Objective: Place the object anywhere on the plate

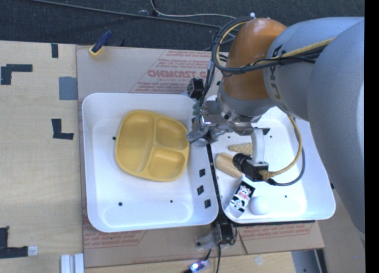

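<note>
well, tan roll (pixel 225 164) just beside the gripper (pixel 200 131), grip state unclear, near the yellow plate (pixel 134 143)

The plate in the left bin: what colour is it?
The plate is yellow, best seen in the camera view.

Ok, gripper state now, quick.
Gripper: cannot be told from this view; it sits beside the yellow plate.

Item 1: brown sheet (pixel 148 70) under white bins (pixel 86 147). Red print, slanted, far side; I read "CHEMCAST". Rest of line hidden behind arm (pixel 331 76). Smaller red lines around that word: too blurred for me to read.
Item 2: same sheet, near edge. Faint red print, illegible.
</note>
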Motion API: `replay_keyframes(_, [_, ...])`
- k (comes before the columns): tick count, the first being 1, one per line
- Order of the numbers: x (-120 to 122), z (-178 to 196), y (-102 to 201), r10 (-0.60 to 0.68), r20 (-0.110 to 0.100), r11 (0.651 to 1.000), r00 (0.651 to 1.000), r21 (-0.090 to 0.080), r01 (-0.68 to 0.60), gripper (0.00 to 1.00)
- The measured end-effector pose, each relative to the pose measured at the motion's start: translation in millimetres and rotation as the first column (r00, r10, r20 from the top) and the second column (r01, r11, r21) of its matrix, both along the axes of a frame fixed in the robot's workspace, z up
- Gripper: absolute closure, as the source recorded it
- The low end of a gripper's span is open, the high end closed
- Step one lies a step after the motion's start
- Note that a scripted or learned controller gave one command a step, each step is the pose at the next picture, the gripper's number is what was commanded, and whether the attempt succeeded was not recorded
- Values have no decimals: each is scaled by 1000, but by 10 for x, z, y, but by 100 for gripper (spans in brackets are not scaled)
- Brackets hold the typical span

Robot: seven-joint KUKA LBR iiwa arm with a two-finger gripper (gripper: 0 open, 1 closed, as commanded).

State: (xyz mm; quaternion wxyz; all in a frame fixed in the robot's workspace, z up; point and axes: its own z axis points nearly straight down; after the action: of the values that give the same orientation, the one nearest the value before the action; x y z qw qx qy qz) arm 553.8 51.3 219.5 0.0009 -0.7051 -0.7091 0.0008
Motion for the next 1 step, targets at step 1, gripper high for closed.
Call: replay_keyframes(1, [-50, -48, 483, 0, -1, 1000, 1000, -1, 0, 100])
